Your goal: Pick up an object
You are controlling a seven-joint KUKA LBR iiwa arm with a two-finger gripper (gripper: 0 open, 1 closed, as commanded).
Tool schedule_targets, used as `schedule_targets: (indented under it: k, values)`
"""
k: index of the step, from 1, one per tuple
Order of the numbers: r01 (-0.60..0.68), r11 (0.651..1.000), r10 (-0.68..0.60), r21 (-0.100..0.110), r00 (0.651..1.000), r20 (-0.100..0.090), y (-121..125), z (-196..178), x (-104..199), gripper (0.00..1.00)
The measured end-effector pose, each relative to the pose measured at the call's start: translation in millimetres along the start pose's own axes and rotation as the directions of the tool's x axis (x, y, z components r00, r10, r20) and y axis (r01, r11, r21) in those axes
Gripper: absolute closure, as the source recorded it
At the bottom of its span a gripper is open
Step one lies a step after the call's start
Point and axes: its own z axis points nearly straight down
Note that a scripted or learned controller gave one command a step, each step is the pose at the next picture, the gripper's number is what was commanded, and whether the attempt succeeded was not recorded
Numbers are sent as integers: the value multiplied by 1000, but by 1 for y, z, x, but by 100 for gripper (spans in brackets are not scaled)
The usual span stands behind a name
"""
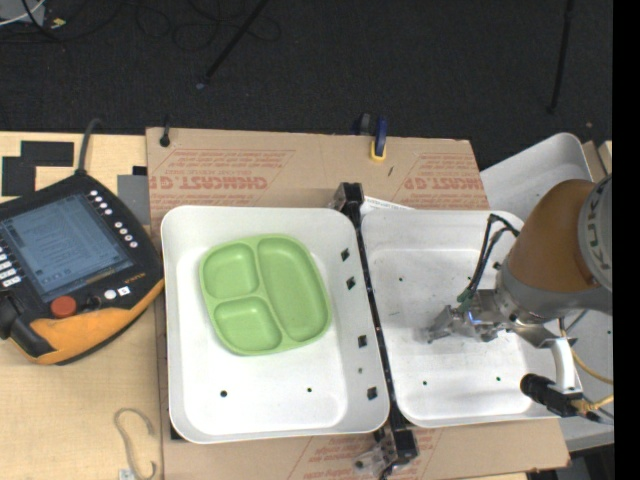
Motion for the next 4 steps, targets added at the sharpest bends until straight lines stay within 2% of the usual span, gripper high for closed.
schedule_targets:
  k: [1,2,4]
  values:
    - [-3,1000,3,-1,1000,0,0,14,1,0]
    - [-10,1000,10,-2,1000,-1,-1,3,-1,100]
    - [-1,1000,1,-7,1000,2,14,-102,-2,100]
